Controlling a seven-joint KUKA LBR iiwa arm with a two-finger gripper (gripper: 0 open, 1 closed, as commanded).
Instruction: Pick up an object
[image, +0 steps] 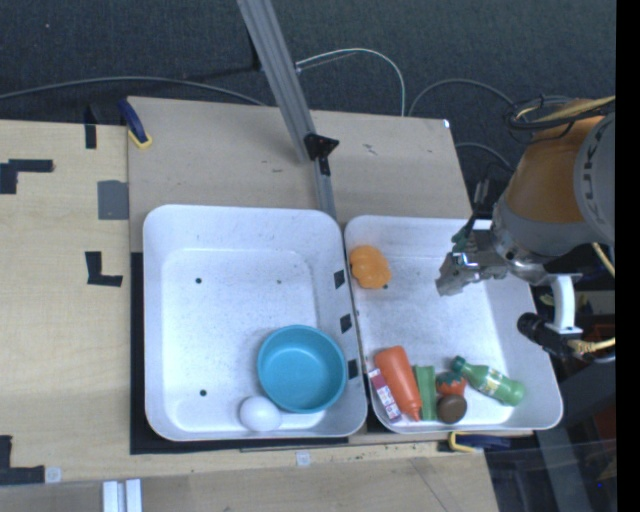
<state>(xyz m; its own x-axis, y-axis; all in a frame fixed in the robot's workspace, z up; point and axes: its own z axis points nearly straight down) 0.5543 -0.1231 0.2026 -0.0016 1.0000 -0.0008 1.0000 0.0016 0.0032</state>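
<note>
The pincer is positioned above the right bin, beside the orange lump; its opening cannot be told, and nothing is seen held. Candidate objects, a carrot and green bottle, are clustered at the near wall, probably harder to reach.

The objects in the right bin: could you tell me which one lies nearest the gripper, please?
The orange lump, alone near the bin's far left side, level with the gripper. The carrot, green bottle and the rest cluster along the near edge.
</note>
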